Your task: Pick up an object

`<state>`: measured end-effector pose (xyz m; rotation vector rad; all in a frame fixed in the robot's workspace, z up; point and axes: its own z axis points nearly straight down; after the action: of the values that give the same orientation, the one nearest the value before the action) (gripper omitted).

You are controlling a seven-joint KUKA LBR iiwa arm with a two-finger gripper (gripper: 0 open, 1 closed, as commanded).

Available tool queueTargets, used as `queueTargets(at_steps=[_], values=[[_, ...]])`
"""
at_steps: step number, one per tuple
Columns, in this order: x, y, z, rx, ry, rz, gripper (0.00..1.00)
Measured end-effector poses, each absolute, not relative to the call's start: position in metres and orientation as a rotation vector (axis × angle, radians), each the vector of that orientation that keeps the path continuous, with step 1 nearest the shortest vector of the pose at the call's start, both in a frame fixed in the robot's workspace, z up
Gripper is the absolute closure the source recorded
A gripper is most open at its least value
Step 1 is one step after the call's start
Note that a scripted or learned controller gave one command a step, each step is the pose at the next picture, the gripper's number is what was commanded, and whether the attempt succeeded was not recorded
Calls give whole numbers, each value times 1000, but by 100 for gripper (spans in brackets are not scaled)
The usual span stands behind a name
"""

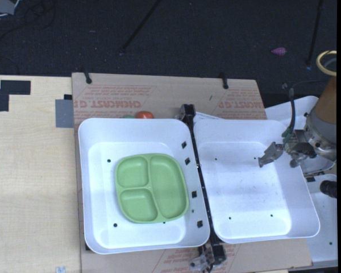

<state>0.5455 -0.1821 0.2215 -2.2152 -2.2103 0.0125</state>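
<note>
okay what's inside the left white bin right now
A green divided plate lies flat on the floor of the left bin, three compartments facing up. Whatever may be underneath the plate is covered.

Smooth green plastic tray point(152, 187), glossy white bins point(96, 152), apparently matt cardboard sheet point(159, 95) beneath.

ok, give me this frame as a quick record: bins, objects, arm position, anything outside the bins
left bin: holds a green divided plate, three compartments, lying flat near the middle
right bin: white floor with dark specks
arm: enters from the right, over the right bin's right edge
end effector: over the upper right part of the right bin, nothing seen between its fingers
outside bins: small orange-red object just behind the left bin's back rim, on the cardboard
</note>
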Motion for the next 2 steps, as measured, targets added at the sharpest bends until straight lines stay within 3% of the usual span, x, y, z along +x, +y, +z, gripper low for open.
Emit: queueTargets(at_steps=[1,2], values=[[548,-182,228,-2219,-2220,2,0],[554,-182,182,-2217,-2217,5,0]])
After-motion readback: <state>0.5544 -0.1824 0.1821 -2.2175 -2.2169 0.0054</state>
